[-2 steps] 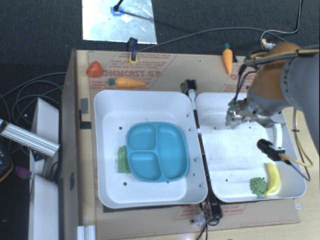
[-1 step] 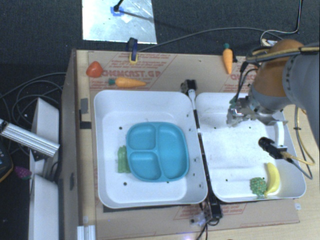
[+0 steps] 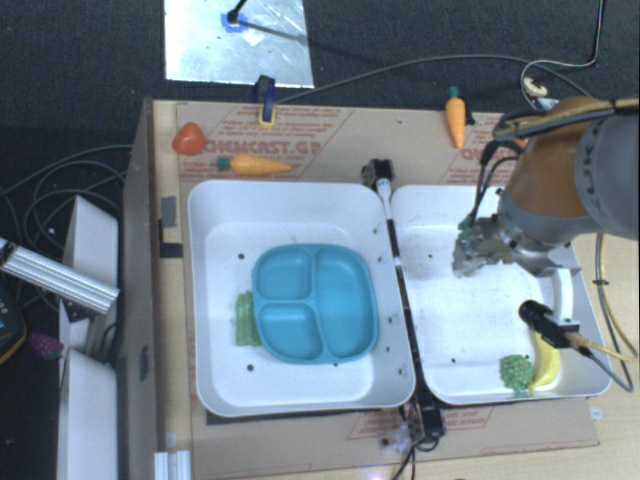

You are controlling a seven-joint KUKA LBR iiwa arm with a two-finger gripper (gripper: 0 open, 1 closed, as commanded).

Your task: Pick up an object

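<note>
Green broccoli-like toy [image 3: 516, 371] and yellow banana [image 3: 547, 362] touching at right bin [image 3: 450, 388] 5 o'clock corner, near front wall. Gripper [image 3: 472, 255] hovers toward 12 o'clock, well apart; jaw state: cannot tell. Judgement: travel to 5 o'clock, centre on one toy, avoid rim, descend straight.

Left bin [image 3: 215, 268]: lay in the centre-left of the frame, touching the right bin [image 3: 440, 368] along a shared middle edge.
Divided plate [image 3: 315, 303]: sat in the middle of the left bin.
Leafy toy [image 3: 245, 320]: lay just beside the plate's left edge.
Gripper [image 3: 470, 253]: hung over the right bin's upper part.
Broccoli [image 3: 516, 371] and banana [image 3: 546, 363]: lay touching in the right bin's lower right corner.
Two carrots [image 3: 259, 165] [image 3: 456, 120] and a tomato [image 3: 188, 139]: lay on the bench board above the bins.
</note>
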